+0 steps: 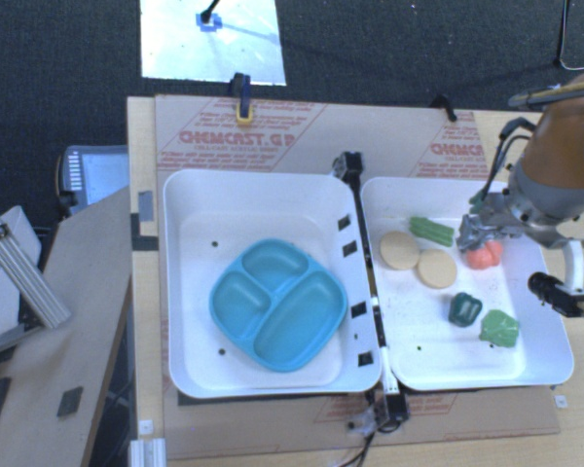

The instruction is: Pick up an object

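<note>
Two bins: left bin (190,358) holds a blue divided plate (277,303); right bin (545,363) holds the food pieces.
Tool (479,233): low over the right bin's 1 o'clock corner, directly above an orange-pink piece (485,254), perhaps touching it.
Tool state: cannot tell.
Near pieces: green pickle (431,230) at 9 o'clock of the tool; two tan discs (418,260) toward 8 o'clock; dark green pepper (464,309) and light green piece (499,328) toward 6 o'clock.

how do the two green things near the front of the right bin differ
Colour: the dark green piece is a deep teal green, while the light green piece is a bright leafy green.
Size: the dark one looks smaller than the light one.
Place: the dark one lies nearer the bin's middle, and the light one nearer its front right corner.
Both rest on the floor of the right bin, apart from the gripper.
</note>
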